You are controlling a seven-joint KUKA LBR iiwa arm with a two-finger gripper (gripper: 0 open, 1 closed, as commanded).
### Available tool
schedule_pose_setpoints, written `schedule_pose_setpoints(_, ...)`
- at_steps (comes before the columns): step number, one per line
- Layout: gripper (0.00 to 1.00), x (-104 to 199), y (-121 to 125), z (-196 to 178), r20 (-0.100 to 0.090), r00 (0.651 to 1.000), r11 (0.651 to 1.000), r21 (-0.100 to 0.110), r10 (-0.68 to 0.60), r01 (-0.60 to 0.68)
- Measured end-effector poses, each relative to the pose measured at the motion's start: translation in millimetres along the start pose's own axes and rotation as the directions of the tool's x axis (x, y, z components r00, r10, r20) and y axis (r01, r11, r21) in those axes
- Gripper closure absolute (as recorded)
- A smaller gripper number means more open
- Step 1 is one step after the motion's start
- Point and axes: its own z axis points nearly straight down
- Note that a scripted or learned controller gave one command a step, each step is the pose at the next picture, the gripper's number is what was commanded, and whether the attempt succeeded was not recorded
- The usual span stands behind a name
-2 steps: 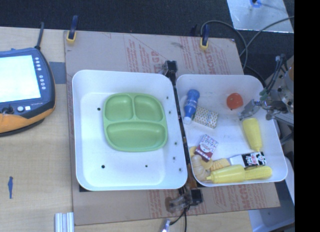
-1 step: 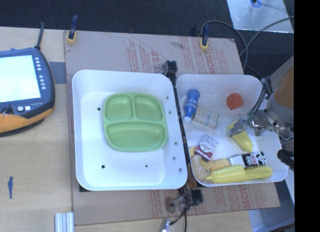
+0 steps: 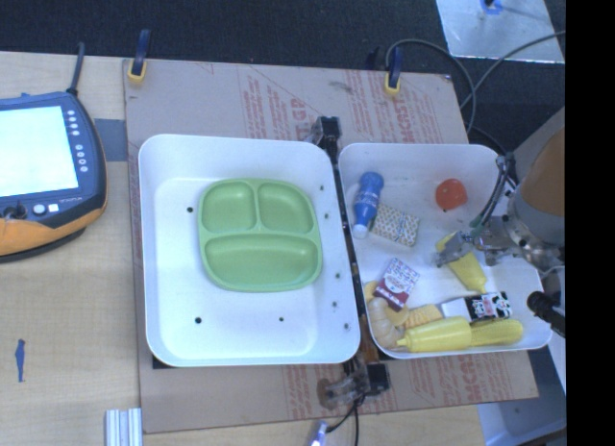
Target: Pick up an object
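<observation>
Camera view: gripper is seen low over the right bin, at its right side, fingers spread, touching a small yellow piece. Nothing is pinched. Green divided plate sits in left bin.

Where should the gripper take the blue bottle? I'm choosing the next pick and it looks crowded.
Grip the blue bottle across its narrow body near the middle, coming from above. It lies flat, its long axis along the bin wall, with a patterned packet close at its lower right.
</observation>
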Motion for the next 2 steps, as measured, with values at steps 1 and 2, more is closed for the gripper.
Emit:
schedule_pose_setpoints(1, 1.00, -0.7, 0.0, -10.3, 0.000, 1.000, 1.000, 0.001, -0.001, 0.001)
schedule_pose_setpoints(2, 1.00, 98.2, 12.4, 0.2, 0.000, 1.000, 1.000, -0.001, -0.004, 0.004)
